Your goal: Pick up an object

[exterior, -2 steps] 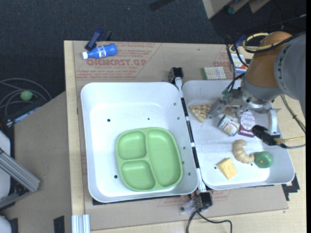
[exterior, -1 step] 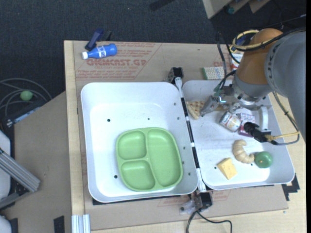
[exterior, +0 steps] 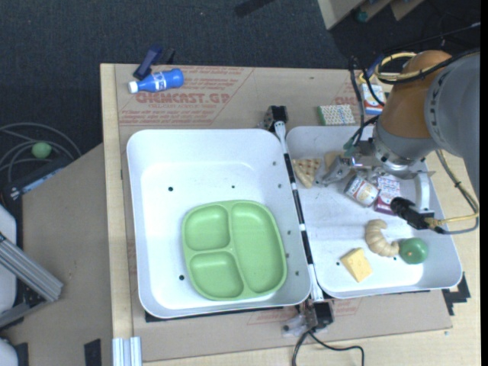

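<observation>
You had the arm reaching in from the right, its orange band above the far end of the right-hand bin. The gripper sat low in that bin's upper part, pointing toward the divider between the bins; whether it was open or shut could not be told, nor whether it had hold of anything. Just beside it, toward the divider, lay a pale waffle-patterned piece. A small can with a red-and-white label lay on its side right under the wrist, close to the tool, though contact was unclear. Further toward the near edge you had a tan croissant-shaped toy, a green round object touching its end, and a yellow wedge a little apart. The left bin carried a green divided plate. A blue-and-white bottle lay on the bench beyond the bins.
</observation>
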Tool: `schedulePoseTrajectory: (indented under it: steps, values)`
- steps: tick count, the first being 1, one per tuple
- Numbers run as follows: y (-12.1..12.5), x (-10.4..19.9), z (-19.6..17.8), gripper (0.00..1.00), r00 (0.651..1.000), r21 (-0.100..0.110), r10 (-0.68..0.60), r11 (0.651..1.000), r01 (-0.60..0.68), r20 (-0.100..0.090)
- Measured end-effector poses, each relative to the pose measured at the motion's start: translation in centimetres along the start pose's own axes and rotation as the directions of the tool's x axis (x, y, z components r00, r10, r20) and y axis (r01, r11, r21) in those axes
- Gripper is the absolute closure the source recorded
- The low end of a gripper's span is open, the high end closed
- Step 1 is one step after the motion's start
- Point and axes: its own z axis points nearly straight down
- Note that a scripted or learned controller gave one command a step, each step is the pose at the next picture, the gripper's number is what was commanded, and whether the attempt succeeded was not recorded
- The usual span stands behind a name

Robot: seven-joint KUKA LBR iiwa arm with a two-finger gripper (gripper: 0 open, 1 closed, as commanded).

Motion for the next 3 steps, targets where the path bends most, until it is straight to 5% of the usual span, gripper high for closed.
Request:
schedulePoseTrajectory:
  steps: [1,2,3]
  values:
    - [-4.3,0.4,0.0,0.00,1.000,0.000,0.000,1.000,0.000,0.000]
    - [-4.3,0.4,-1.0,1.00,1.000,-0.002,0.001,1.000,-0.001,0.000]
    - [-6.1,-4.6,-9.8,1.00,1.000,-0.005,0.000,1.000,0.000,0.003]
